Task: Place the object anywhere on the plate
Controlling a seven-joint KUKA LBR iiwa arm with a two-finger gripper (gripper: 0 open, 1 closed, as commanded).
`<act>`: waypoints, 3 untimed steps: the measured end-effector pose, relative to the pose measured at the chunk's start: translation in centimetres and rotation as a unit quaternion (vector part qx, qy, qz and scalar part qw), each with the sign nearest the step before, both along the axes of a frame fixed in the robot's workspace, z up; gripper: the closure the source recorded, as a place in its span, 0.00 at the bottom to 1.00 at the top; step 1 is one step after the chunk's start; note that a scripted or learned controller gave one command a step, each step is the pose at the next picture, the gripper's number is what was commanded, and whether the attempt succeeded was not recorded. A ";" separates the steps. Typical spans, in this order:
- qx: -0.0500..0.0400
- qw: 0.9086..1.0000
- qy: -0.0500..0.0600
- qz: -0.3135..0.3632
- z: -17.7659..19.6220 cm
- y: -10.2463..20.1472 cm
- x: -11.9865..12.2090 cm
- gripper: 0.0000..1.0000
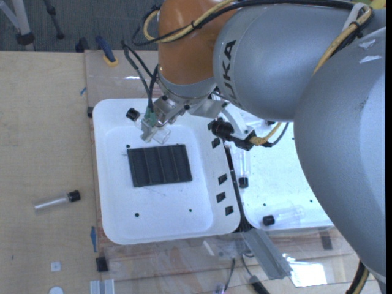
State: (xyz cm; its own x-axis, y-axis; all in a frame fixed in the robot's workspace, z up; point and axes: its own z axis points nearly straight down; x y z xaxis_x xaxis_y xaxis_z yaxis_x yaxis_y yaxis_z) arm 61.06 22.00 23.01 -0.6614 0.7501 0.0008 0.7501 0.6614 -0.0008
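Note:
A dark ribbed plate (160, 165) lies flat in the left white bin (116, 219). My gripper (153, 126) hangs just above the plate's far left edge, under the orange wrist band. Something clear and glassy (162, 136) shows right below the gripper, touching or nearly touching the plate's far edge; whether it is held cannot be made out. A clear vial with a black cap (283, 215) lies in the right bin (306, 182) near its front. Another clear vial (243, 167) rests along that bin's left wall.
A third capped vial (56, 201) lies on the wooden bench left of the bins. A small black knob (131, 114) sits on the left bin's far rim. The big grey arm covers the right bin's far part. Black clips (222, 188) line the divide between the bins.

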 end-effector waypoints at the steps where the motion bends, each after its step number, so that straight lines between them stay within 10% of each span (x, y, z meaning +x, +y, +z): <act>1: -0.001 0.990 0.001 -0.140 5.6 -0.9 -7.2 1.00; 2: -0.001 0.906 -0.001 -0.424 7.5 -1.8 -5.0 1.00; 3: -0.001 0.858 -0.001 -0.514 5.8 0.5 -1.0 1.00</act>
State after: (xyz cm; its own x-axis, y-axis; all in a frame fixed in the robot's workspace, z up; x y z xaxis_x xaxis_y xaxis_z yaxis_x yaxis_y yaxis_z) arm 60.10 22.47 28.78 0.3487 0.9373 -0.0006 0.9373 -0.3487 0.0010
